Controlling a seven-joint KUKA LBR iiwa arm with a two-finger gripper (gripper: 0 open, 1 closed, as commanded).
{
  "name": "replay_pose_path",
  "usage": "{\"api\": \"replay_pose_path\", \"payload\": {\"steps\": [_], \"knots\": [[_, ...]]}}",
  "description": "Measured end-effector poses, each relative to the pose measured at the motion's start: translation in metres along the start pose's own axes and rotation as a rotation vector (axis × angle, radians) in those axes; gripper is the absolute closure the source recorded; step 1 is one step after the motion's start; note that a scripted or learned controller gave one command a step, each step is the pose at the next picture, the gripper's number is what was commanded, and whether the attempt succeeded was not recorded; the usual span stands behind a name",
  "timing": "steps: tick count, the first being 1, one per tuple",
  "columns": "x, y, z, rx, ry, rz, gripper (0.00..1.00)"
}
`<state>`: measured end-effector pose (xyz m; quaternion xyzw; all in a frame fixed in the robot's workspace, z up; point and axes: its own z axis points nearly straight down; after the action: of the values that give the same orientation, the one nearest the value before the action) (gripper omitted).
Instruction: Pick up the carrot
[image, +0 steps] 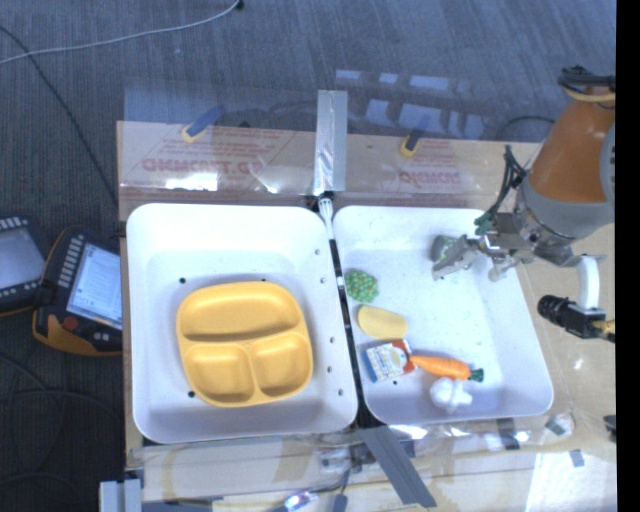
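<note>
The carrot (442, 366) lies near the right bin's (520, 305) front edge, touching a small printed packet (387, 360) (its writing too small to read) and a white piece (449, 394). The gripper (450, 254) hovers toward the back right corner, over open floor; whether it is apart or together cannot be told.

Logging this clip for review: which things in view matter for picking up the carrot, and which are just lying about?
Belongs to the job:
- carrot, lying in the right bin
- gripper, above the right bin's far part, apart from the carrot

Just lying about:
- green piece
- yellow piece
- small packet, beside the carrot
- white piece
- yellow divided tray in the left bin
</note>
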<state>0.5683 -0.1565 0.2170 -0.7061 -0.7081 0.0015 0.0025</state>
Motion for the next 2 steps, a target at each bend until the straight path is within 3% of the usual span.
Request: {"api": "replay_pose_path", "payload": {"steps": [1,2], "knots": [[0.0394,-0.0686,0.0604,0.002,0.001,0.052,0.0],[0.0395,-0.0685,0.0603,0.002,0.001,0.051,0.0]]}}
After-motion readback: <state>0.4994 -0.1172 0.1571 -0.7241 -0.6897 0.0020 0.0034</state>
